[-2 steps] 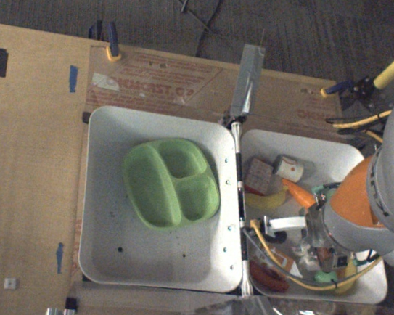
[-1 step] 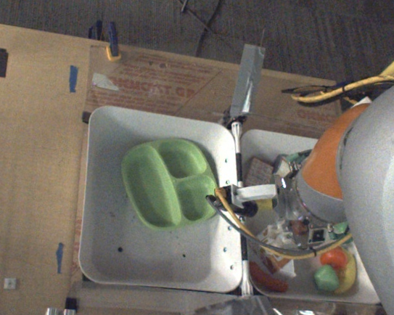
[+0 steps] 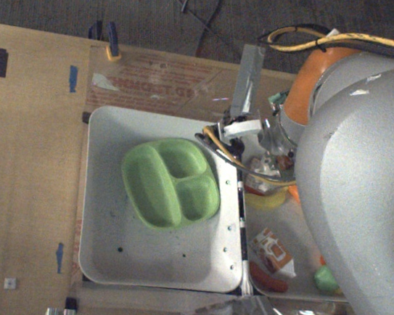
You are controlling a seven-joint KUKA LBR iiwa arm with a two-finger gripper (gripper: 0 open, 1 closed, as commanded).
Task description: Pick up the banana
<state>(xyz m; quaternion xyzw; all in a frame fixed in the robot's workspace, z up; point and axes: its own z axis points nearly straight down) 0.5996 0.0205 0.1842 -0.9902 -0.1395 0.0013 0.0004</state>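
Observation:
A yellow shape, probably the banana [image 3: 270, 198], lies at the far end of the right bin [image 3: 287, 290], close to the divider between the bins. Only a small curved part of it shows. My gripper [image 3: 263, 164] hangs right above it, wrapped in cables and partly hidden by the wrist. From this view I cannot tell whether it touches the yellow shape. The large grey arm covers most of the right bin.
A green divided plate [image 3: 171, 182] lies in the left bin [image 3: 95, 248]. The right bin also holds a small orange-and-white carton [image 3: 272, 251], a red sausage-like item [image 3: 268, 277] and a green object [image 3: 325, 279]. Cardboard covers the bench to the left.

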